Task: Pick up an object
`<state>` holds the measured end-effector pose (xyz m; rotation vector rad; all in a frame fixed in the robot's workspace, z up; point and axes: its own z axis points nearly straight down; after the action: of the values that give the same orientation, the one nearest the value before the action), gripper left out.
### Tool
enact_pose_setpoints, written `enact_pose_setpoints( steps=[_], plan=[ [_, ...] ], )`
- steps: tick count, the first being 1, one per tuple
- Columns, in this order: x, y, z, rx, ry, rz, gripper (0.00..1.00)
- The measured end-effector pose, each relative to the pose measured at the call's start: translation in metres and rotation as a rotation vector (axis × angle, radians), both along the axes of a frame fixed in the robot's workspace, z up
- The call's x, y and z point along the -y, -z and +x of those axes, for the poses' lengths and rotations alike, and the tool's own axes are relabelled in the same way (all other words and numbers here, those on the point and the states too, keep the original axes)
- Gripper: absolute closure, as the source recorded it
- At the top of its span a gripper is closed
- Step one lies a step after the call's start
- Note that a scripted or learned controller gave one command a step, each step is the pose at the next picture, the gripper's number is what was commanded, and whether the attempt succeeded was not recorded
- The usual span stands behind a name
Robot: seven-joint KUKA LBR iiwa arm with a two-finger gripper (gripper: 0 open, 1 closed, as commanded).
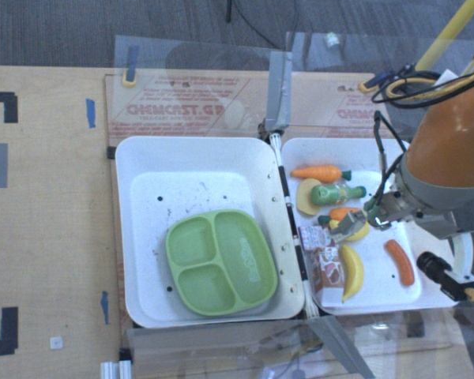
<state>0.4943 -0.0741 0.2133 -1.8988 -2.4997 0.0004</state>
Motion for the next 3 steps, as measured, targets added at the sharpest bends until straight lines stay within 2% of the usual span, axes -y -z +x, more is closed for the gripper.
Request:
enact_pose_setpoints(
  steps=[1,2,3],
  plan=[
    [0.055,0.108,0.045,0.006,0.222,-0.002,0.00],
    [0.086,0.126,0.098,0.009,0.208,-0.003,0.00],
    [0.088,0.111,0.101,0.022,0.209,-0.007,1.00]
  ],
)
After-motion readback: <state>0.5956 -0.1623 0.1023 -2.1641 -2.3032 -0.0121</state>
